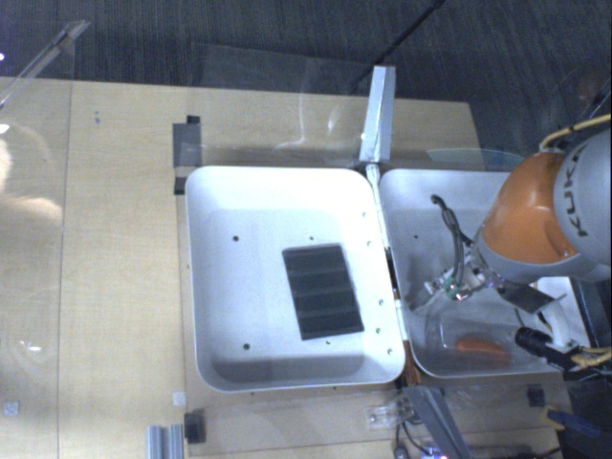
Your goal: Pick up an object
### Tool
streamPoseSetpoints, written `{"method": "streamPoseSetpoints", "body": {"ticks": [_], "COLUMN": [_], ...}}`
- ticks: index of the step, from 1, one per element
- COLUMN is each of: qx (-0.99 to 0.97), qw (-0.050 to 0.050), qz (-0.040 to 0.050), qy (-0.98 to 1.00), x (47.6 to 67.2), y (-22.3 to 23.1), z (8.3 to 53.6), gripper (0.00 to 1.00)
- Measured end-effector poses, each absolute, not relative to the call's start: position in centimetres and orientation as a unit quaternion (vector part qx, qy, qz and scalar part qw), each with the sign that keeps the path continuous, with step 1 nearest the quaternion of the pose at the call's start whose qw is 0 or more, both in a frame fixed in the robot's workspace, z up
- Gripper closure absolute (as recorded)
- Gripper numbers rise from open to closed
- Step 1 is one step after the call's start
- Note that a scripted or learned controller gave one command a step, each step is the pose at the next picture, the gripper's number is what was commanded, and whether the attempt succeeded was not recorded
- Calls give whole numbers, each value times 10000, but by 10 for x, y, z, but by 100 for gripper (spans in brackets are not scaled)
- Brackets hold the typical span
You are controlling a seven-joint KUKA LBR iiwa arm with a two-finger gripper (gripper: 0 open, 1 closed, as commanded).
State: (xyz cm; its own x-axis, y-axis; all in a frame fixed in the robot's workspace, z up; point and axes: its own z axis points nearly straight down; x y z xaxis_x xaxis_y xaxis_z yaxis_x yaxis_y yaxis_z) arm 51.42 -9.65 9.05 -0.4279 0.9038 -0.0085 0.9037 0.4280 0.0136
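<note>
A dark grey ribbed rectangular pad (323,291) lies flat in the left bin (220,256), slightly right of its middle. A slim orange-red object (481,346) lies near the front wall of the right bin (411,208). Beside it on the left is something clear and hard to make out (441,332). My gripper (448,285) hangs low over the right bin's middle, just above and behind the orange-red object. The arm's orange band (526,218) and grey wrist hide the right half of that bin.
A metal divider post (378,118) rises at the back between the bins. Cables and a black connector (540,342) trail at the right bin's front right corner. Wooden bench (105,256) surrounds the bins, with small black brackets (188,143) at the left bin's corners.
</note>
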Motion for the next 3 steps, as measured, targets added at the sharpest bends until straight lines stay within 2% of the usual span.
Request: {"method": "streamPoseSetpoints", "body": {"ticks": [1,2,3], "qx": [5350,5349,6365], "qw": [126,124,53], "qz": [66,65,35], "qy": [8448,8448,7712], "x": [519,518,592], "y": [-96,-96,-96], "z": [103,103,89], "gripper": [100,0,0]}}
